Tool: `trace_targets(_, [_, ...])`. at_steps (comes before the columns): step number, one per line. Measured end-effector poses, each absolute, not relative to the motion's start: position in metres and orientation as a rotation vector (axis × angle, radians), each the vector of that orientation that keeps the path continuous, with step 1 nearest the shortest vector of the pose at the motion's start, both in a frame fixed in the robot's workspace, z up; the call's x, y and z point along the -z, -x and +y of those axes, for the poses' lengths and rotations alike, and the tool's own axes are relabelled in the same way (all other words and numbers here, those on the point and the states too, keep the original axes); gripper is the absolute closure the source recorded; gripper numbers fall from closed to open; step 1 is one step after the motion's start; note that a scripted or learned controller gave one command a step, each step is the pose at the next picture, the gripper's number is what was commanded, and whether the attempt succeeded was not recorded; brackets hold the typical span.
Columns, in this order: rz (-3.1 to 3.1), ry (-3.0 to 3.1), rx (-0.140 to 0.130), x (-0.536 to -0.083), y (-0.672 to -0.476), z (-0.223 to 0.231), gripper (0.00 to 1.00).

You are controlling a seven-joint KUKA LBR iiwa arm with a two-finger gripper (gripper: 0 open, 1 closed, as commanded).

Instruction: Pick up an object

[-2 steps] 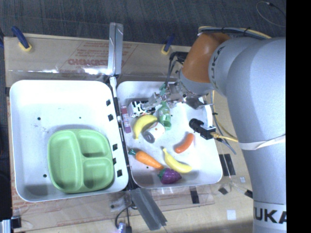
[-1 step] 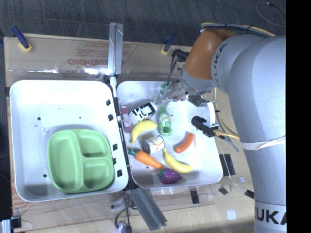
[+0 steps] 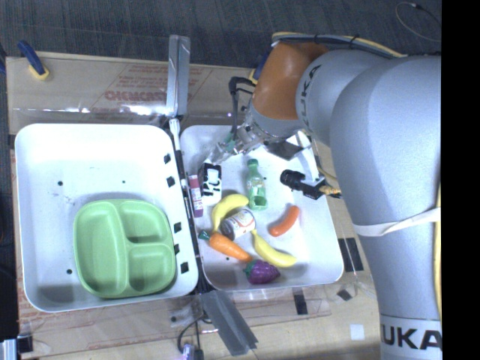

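The end effector (image 3: 231, 145) hangs low over the far-left corner of the right bin (image 3: 330, 261), with the arm folded over it from the right, probably so it can come down on the things crowded there. I cannot tell whether it is released or clenched, because the wrist hides it, and nothing shows in its grasp.

The closest candidates are the black-and-white pack (image 3: 212, 180) just below it and the green bottle (image 3: 256, 184) beside that. Toward the near wall lie 2 bananas: the upper banana (image 3: 227, 205) touches a can (image 3: 240, 223), and the lower banana (image 3: 273, 253) sits between a carrot (image 3: 227, 246), an orange sausage (image 3: 284, 220) and a purple fruit (image 3: 262, 272).

A purple marker (image 3: 196, 197) lies along the dividing wall, which would likely cramp a grasp. The left bin (image 3: 45, 156) holds 1 green divided tray (image 3: 124, 246).
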State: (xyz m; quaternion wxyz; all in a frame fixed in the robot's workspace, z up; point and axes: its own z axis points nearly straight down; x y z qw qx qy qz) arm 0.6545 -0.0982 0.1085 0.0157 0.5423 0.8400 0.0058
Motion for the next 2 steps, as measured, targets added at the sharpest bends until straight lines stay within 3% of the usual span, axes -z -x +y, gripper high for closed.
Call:
trace_targets(1, [2.624,-1.696,-0.009,-0.100,-0.650,-0.097,0.00])
trace_targets(2, [2.576,-1.794,0.000,-0.094,-0.641,-0.171,0.00])
